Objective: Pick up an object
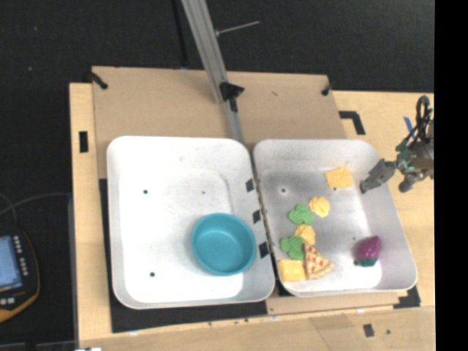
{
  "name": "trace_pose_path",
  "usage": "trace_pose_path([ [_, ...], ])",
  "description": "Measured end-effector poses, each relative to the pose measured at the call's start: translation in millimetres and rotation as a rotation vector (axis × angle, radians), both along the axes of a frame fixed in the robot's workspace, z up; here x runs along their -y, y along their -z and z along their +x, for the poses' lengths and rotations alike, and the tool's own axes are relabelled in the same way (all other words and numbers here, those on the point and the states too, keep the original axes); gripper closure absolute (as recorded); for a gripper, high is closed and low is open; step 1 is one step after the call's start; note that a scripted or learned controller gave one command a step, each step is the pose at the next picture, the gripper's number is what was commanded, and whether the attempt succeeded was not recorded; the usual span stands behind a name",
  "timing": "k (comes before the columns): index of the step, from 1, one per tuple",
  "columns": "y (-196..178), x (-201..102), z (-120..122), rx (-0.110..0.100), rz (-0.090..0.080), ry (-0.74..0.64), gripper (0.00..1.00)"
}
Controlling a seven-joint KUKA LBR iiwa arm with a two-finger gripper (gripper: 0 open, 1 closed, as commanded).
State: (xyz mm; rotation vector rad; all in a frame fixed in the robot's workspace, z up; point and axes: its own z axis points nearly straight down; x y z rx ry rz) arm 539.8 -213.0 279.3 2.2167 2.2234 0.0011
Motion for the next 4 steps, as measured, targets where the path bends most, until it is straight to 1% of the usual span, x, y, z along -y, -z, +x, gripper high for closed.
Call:
trace_pose_path([
  [1,0.0,-0.1,0.1,0.000,0.000,0.000,0.00],
  [2,53.1,10.2,-1.9,-0.001,-0.001,0.003,0.00],
  [3,95.2,10.2,-3.3,-0.005,0.000,0.004,0.00],
  [4,157.8,14.5,-6.0,-0.006,0.000,0.004,0.00],
])
